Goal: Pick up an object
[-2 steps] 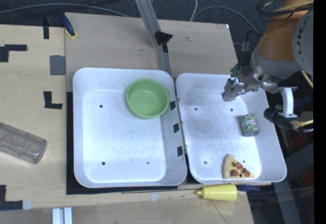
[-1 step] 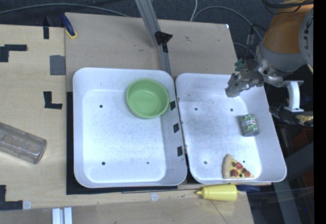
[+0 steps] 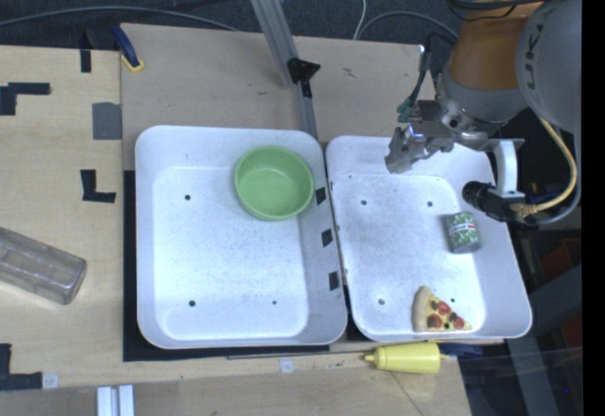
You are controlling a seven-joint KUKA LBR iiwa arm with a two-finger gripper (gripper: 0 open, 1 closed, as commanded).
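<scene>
My gripper (image 3: 405,156) hangs over the far edge of the right bin (image 3: 397,244), near its back wall, with nothing visible between its fingers. A small green can (image 3: 462,232) lies in the right bin near its right wall, well below and right of the gripper. A pizza slice toy (image 3: 436,310) rests in the front right corner of that bin. A green bowl (image 3: 274,182) sits upright in the left bin (image 3: 189,253), at its far right side.
A yellow mustard bottle (image 3: 408,358) lies on the bench just in front of the right bin. A clear plastic container (image 3: 38,264) lies at the left on the bench. A grey pole (image 3: 269,8) slants down to the bins' far edge.
</scene>
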